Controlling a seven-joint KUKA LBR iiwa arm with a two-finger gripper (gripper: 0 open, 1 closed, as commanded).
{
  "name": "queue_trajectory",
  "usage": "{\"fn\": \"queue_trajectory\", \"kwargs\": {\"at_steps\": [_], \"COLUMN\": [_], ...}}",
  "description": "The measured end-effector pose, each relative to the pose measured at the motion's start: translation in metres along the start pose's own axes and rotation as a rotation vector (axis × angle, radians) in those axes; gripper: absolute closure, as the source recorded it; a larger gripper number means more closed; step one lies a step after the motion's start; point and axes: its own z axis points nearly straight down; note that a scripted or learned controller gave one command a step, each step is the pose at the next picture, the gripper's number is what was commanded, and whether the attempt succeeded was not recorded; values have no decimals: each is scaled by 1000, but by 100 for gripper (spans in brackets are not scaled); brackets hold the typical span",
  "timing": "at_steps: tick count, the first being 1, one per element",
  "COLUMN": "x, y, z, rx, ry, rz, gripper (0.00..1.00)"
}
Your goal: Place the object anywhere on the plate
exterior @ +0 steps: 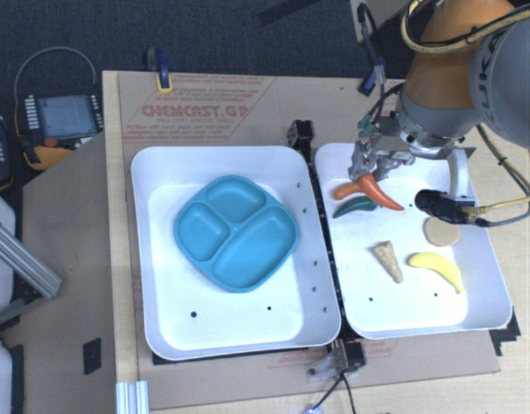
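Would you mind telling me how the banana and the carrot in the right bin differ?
The banana is yellow, while the carrot is orange-red. The banana lies near the bin's front right, away from the arm; the carrot sits at the back left, directly under the gripper. The banana has nothing touching it, whereas the carrot lies against a dark green item. Both are elongated toy foods in the right bin.

You see the gripper low over the right bin, right at an orange carrot lying beside a dark green pepper. The blue plate sits in the left bin. A banana lies near the right bin's front.
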Motion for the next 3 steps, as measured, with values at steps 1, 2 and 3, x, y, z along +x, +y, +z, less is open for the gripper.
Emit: {"fn": "queue_trajectory", "kwargs": {"at_steps": [1,2,3], "x": [51,106,128], "y": [10,10,21], "z": [9,-7,-8], "rx": [-3,-6,-6], "ry": [-2,-1,-2], "rz": [1,0,4], "gripper": [100,100,100]}}
